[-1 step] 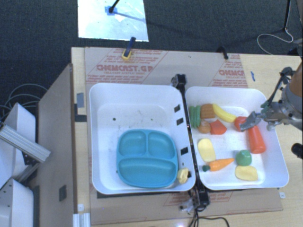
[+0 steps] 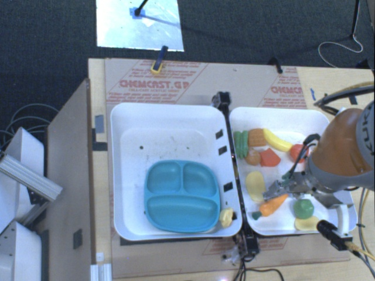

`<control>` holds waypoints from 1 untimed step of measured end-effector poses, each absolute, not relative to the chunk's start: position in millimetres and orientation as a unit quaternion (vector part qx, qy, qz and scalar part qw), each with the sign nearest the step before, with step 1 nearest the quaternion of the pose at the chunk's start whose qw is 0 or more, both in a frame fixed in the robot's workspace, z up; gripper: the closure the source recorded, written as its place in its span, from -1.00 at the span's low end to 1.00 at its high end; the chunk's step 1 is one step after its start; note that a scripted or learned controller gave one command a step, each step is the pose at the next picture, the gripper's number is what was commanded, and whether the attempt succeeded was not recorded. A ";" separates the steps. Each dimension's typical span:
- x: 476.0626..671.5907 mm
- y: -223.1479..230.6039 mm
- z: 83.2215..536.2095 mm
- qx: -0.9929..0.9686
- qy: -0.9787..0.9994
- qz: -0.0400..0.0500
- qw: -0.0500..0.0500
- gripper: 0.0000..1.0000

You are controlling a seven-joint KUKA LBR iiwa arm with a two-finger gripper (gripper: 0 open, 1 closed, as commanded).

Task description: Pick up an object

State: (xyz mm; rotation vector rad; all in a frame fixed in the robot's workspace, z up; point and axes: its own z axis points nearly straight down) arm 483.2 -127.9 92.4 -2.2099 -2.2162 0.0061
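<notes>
The right bin (image 2: 316,117) holds several toy foods. My gripper (image 2: 279,188) hangs low over its front half, just above an orange carrot (image 2: 274,205) that lies slantwise. A pale yellow fruit (image 2: 255,182) sits to the gripper's left. A green round piece (image 2: 303,206) and a yellowish piece (image 2: 304,223) lie to its right, partly under the arm. Further back are a yellow banana (image 2: 276,139), a red wedge (image 2: 269,157), a red tomato (image 2: 297,152), an orange piece (image 2: 256,137) and a green vegetable (image 2: 241,144). I see nothing between the fingers.
The left bin (image 2: 170,119) holds a blue divided plate (image 2: 181,195) and a small yellow object (image 2: 226,217) at its front right corner. A black divider (image 2: 229,157) runs between the bins. The arm's orange band (image 2: 344,145) covers the right bin's right side.
</notes>
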 end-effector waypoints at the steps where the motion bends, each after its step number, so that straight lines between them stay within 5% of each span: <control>1: 488.0 -131.3 110.2 -0.707 -0.708 -0.001 -0.002 1.00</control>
